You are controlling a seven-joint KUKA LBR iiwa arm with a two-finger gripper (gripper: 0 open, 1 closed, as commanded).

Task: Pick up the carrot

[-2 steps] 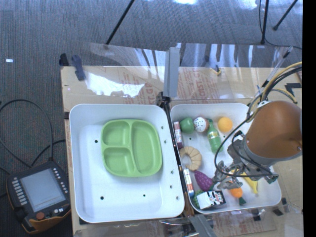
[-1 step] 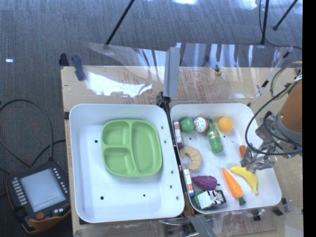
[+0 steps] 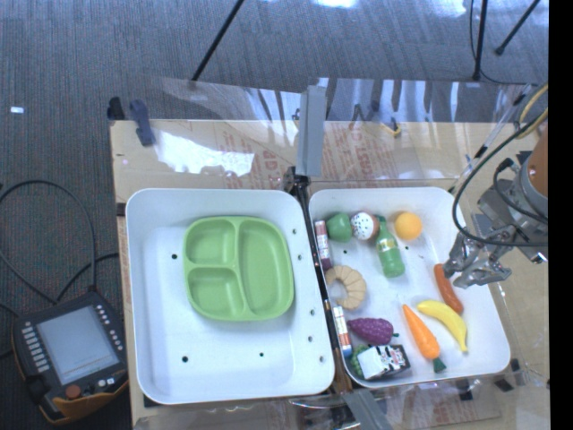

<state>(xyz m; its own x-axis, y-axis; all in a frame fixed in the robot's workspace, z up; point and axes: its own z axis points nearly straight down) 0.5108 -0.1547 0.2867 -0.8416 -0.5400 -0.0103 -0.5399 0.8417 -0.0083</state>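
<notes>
**Carrot pick: gripper parked over the wrong end of the bin**

From my remote seat, the gripper (image 3: 474, 271) hung at the right edge of the right bin (image 3: 421, 195), just over a reddish sausage-looking piece (image 3: 448, 289). Couldn't tell whether the jaws were spread or pressed together, too much cabling and shadow. Nothing was visibly pinched.

The carrot (image 3: 421, 330) lay near and left of that, orange, tapered, smooth plastic with a green stub, tilted with its tip toward the far-left. A glossy curved banana (image 3: 448, 322) sat just beside it on the right, which I figured would crowd the fingers. The grapes (image 3: 372, 331) were bumpy and purple, further left.

The left bin (image 3: 143, 240) held a green divided plate (image 3: 240, 267), presumably the drop spot.
</notes>
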